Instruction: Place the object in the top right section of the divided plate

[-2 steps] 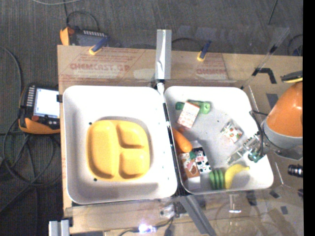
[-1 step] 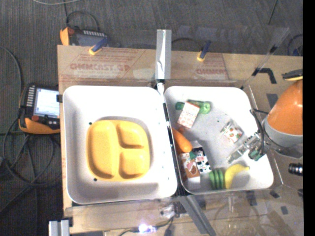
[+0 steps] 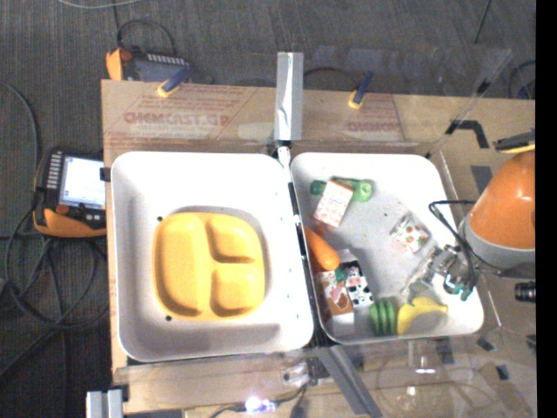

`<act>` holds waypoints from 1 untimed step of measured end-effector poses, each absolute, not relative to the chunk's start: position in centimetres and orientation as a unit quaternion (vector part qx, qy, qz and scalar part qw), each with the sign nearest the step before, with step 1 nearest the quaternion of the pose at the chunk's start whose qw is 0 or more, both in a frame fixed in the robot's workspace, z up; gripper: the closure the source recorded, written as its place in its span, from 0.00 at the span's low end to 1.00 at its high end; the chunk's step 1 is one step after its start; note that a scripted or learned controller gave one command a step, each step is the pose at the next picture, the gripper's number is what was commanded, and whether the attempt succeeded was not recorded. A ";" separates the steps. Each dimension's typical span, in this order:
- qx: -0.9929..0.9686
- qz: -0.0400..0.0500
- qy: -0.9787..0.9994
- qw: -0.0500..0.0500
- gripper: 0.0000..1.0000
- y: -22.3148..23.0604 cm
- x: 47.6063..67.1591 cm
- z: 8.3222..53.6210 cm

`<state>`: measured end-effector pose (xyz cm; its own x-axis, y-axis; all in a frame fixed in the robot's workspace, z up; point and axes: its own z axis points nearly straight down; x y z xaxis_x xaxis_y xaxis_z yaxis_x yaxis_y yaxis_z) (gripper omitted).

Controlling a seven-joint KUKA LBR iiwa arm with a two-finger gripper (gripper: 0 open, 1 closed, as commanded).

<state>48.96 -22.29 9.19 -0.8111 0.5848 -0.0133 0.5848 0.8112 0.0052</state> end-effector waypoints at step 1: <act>0.307 0.002 0.952 0.008 1.00 -22.1 49.1 10.1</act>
